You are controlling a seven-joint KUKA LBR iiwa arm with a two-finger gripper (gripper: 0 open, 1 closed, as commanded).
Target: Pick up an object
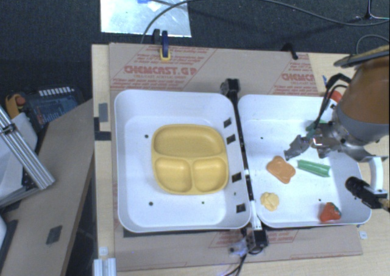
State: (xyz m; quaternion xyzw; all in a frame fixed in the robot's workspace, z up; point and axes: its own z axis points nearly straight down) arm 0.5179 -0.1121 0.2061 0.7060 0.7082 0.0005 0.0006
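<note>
My gripper (pixel 300 147) reaches in from the right and hovers over the middle of the right bin (pixel 268 116). Just below and left of its tip lies an orange, bread-like piece (pixel 281 169). A green oblong piece (pixel 313 167) rests under the wrist, right of the orange one. Toward the bin's front there is a small yellow lump (pixel 269 200), and a red strawberry-like piece (pixel 330 212) sits at the front right corner. I see nothing held at the gripper's tip.
The left bin (pixel 131 147) holds a yellow divided plate (pixel 189 158) in its middle. A black-clipped ridge (pixel 239 147) separates the two bins. The bench's cardboard sheet (pixel 201 67) surrounds them.
</note>
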